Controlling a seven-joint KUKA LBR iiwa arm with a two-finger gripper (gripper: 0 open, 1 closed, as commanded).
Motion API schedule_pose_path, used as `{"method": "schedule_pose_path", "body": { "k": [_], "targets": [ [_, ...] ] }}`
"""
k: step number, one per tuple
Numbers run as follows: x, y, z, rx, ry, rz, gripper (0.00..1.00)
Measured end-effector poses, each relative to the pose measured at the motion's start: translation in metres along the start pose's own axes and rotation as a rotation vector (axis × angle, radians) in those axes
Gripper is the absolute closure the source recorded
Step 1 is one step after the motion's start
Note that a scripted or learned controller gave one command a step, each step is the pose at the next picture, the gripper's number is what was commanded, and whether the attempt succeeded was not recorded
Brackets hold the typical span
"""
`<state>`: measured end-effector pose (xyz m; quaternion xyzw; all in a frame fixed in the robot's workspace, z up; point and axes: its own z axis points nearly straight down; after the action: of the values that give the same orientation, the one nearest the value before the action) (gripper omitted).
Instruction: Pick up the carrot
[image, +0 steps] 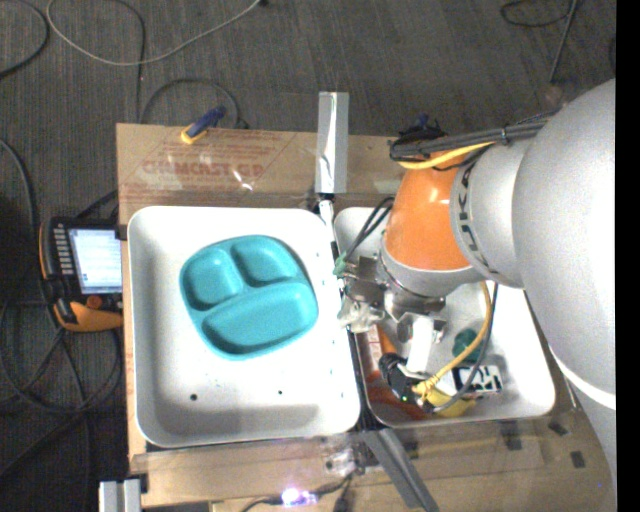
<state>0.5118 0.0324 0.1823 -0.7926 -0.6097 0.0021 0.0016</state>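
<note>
The tray is turquoise, in a white bin. The arm is grey with an orange band.

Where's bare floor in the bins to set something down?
Left bin: bare white strips around the teal plate, widest along the near wall. Right bin: crowded, arm and cables over it, small items beneath; only a bare strip by its right wall.

Bright overhead light, glare on white bins, dim floor, slight blur.
</note>
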Motion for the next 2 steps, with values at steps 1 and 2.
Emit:
{"method": "schedule_pose_path", "body": {
  "k": [1,2],
  "targets": [
    [-0.011,-0.027,-0.007,0.0,-0.001,-0.059,1.0],
    [-0.054,-0.015,0.0,-0.001,0.001,-0.562,1.0]
  ]
}}
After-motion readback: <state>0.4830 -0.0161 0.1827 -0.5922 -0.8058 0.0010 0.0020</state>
